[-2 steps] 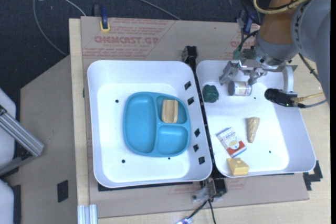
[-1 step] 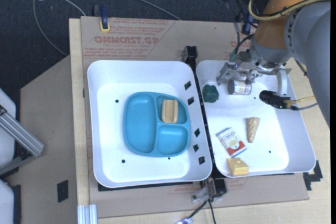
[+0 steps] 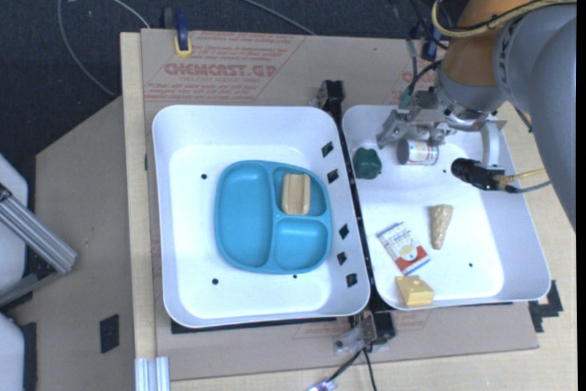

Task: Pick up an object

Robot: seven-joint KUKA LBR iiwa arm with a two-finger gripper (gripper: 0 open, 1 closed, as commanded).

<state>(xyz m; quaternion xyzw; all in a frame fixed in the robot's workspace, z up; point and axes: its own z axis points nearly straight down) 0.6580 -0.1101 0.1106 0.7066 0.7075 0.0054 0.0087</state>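
Small white can [image 3: 422, 152] lies on its side at the far end of the right bin [image 3: 494, 238], near a dark green lump [image 3: 368, 162]. My gripper [image 3: 417, 140] sits right over the can, and I cannot tell whether I am open or closed on it. Same bin, nearer the front: tan cone [image 3: 441, 224], red-and-white packet [image 3: 403, 247], yellow block [image 3: 415, 290]; left bin [image 3: 183, 197] holds a blue divided plate [image 3: 243, 215] with a tan slice [image 3: 295, 193] in one compartment.
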